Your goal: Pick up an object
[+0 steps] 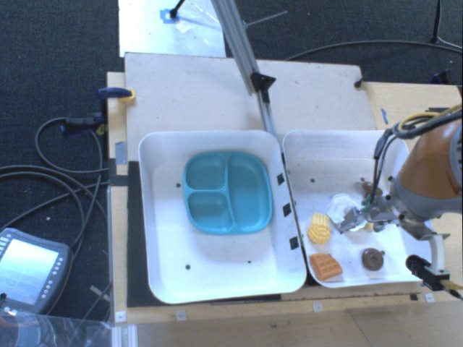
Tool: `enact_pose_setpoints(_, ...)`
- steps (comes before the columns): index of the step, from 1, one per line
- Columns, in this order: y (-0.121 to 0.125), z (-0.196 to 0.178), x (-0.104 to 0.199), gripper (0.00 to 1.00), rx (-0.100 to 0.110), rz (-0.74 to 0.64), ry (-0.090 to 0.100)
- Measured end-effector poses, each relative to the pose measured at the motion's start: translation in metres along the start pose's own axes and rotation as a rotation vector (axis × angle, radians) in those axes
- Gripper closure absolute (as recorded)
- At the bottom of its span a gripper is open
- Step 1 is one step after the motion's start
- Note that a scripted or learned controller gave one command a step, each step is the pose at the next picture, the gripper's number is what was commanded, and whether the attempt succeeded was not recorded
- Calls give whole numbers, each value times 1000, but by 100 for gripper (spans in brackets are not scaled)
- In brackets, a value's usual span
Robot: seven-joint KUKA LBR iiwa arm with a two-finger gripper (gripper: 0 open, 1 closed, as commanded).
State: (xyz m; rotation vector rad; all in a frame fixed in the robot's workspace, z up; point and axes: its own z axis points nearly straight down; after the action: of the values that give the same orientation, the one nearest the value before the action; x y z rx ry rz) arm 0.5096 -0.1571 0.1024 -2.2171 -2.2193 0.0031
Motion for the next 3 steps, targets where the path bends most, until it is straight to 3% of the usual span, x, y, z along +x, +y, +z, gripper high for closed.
enact_pose_setpoints(1, 2, -15, -1, 100, -8, 0, -2)
enact_pose_setpoints(3, -4, -126, 5, 100, -13, -6, -4)
